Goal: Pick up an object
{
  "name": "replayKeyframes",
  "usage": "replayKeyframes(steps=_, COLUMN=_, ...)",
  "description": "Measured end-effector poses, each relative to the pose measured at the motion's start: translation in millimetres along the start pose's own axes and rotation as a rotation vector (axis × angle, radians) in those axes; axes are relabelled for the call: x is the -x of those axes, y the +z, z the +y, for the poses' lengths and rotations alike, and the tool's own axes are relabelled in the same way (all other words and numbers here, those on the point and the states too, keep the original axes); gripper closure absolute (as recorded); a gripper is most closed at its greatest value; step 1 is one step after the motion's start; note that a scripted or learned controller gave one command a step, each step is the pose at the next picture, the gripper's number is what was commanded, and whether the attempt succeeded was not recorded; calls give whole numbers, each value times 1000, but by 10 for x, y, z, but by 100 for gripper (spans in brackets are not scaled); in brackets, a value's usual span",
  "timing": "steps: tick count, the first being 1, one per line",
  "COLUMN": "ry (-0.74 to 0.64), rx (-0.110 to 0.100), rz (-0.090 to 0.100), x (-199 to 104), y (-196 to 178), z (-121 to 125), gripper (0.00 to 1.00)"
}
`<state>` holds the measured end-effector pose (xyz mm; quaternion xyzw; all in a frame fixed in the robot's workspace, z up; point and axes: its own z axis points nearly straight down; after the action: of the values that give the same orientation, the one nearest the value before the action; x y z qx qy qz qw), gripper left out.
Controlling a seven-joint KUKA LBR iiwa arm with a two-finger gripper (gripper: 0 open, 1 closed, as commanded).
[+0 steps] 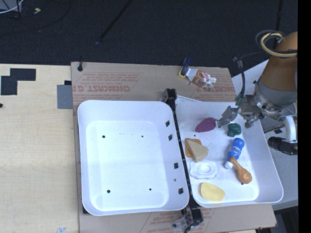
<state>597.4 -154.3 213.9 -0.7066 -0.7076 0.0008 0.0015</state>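
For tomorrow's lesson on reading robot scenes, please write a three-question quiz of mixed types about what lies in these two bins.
1. True or false: the toys all lie in the right bin.
2. Multiple choice: which item lies closest to the gripper?
A. the yellow piece
B. the dark green piece
C. the fried egg
3. Fill in: the purple piece lies toward the ____ end of its bin, as the camera sees it.

Key
1. True; the left bin shows just its white floor.
2. B
3. far
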Motion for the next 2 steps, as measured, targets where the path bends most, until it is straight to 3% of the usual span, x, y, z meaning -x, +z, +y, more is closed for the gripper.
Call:
replayKeyframes(steps=1, ry=1, rx=2, rz=-1, x=-684, y=1164, z=314, gripper=0)
replayKeyframes(steps=2, ry=2, rx=-1, rz=0, x=-683, y=1078, z=313, gripper=100)
